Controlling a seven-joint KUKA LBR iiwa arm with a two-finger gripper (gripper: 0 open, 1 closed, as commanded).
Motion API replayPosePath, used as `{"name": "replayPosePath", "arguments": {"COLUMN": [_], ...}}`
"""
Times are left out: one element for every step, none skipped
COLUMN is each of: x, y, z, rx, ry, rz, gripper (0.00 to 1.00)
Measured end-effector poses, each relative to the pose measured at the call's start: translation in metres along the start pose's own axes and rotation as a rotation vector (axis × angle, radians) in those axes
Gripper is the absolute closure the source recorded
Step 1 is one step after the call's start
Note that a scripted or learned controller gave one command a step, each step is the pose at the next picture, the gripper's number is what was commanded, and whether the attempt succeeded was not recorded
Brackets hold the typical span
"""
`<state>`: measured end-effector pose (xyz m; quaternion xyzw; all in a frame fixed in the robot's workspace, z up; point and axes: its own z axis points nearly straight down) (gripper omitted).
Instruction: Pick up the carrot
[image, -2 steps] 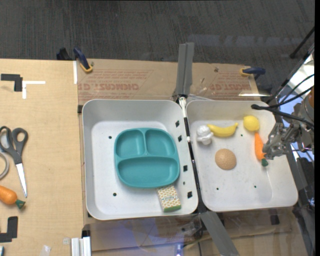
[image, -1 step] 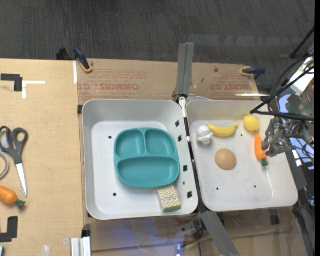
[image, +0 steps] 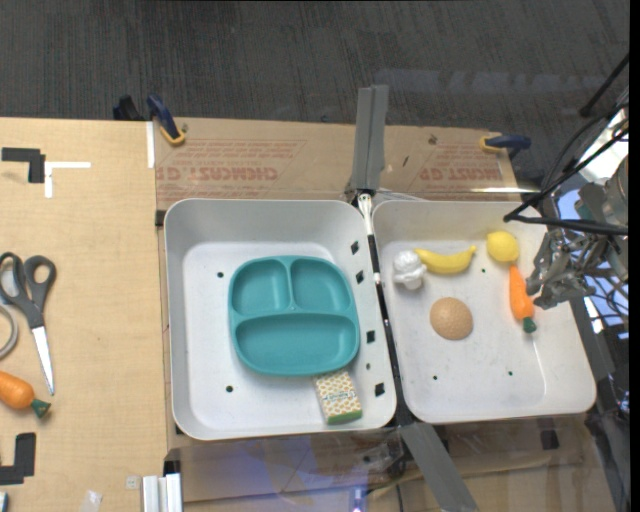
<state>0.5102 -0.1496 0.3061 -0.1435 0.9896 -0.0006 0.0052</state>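
Observation:
An orange carrot (image: 519, 293) with a green stem end lies in the right bin (image: 560, 385), close to its right wall, stem pointing toward the front. My gripper (image: 547, 283) hangs just to the right of the carrot, at about its middle, very near or touching it. Cables and the wrist blur its tip. A second carrot (image: 16, 391) lies on the wooden bench at the far left, outside the bins.
The right bin also holds a lemon (image: 503, 247), a banana (image: 447, 260), a small white object (image: 407, 268) and a brown egg-shaped item (image: 451, 318). In the left bin (image: 190, 300) sit a teal divided plate (image: 293, 315) and a sponge (image: 339, 397). Scissors (image: 30, 300) lie on the bench.

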Motion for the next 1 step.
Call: {"name": "replayPosePath", "arguments": {"x": [-0.0020], "y": [-0.0003], "z": [-0.0094], "rx": [0.001], "ry": [-0.005], "rz": [0.002], "gripper": [1.00]}}
